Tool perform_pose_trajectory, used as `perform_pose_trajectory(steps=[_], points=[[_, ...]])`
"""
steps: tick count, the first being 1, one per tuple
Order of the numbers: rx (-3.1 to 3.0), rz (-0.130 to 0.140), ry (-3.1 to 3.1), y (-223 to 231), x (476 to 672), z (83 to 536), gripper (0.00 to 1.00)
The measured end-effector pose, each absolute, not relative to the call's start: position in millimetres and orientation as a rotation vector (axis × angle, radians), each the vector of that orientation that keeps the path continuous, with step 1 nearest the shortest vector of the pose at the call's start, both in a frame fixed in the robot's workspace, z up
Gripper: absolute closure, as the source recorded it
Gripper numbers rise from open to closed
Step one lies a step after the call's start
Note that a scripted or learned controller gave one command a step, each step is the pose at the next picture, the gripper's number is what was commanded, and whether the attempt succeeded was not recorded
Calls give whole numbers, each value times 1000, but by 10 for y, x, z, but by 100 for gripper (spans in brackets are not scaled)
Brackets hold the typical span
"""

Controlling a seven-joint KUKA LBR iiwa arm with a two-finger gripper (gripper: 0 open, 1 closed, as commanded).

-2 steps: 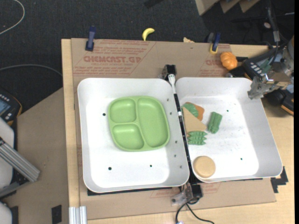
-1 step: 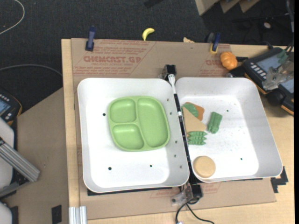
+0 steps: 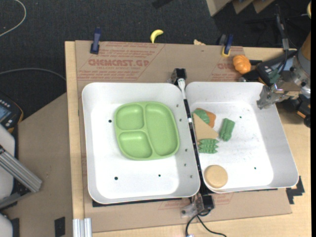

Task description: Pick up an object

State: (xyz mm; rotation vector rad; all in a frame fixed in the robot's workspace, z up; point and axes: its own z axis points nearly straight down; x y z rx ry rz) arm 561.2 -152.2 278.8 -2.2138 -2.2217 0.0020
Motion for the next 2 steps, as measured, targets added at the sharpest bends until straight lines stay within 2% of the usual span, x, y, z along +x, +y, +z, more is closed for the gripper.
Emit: perform_pose_trajectory(steps=[1, 2], points=[[-2232, 0, -2220, -2273, 5855, 2714, 100], [-2221, -6, -2230, -1708, 5344, 3474, 100]])
